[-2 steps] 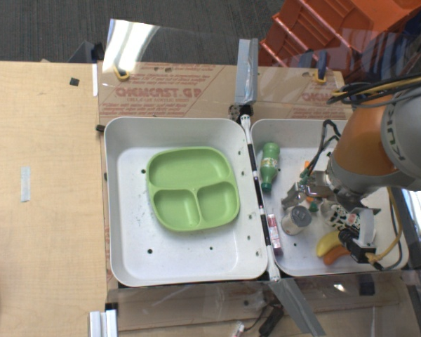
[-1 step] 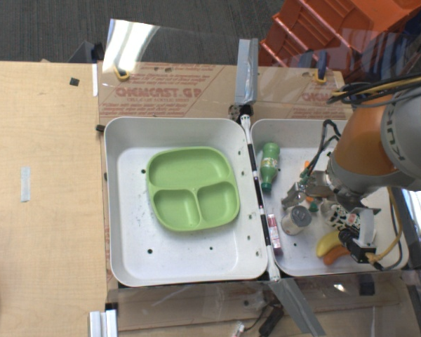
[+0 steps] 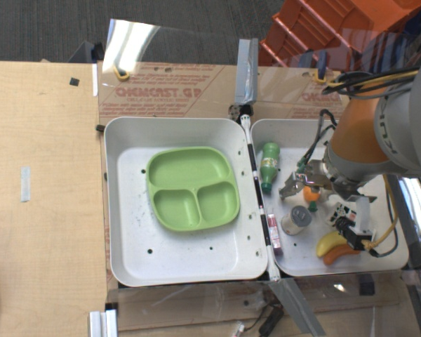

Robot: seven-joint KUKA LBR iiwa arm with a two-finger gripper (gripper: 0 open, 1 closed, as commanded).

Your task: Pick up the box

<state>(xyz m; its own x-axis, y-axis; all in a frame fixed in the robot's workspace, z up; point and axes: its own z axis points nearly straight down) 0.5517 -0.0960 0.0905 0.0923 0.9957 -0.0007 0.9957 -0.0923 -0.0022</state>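
Green three-compartment plate (image 3: 193, 188) lying in the left white bin (image 3: 119, 209), green bottle (image 3: 269, 163) at ten o'clock in the right bin (image 3: 288, 128), small grey-lidded cup (image 3: 296, 220) just below centre, gripper (image 3: 299, 182) low beside an orange piece (image 3: 311, 194), grip state unclear, banana (image 3: 330, 243) at five o'clock, box not identifiable

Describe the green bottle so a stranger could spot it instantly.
Start at the right bin, the white one the arm reaches into. Along its left wall, near the far end, lies the green bottle. It is the only green item in that bin; the grey-lidded jar and banana sit nearer the front.
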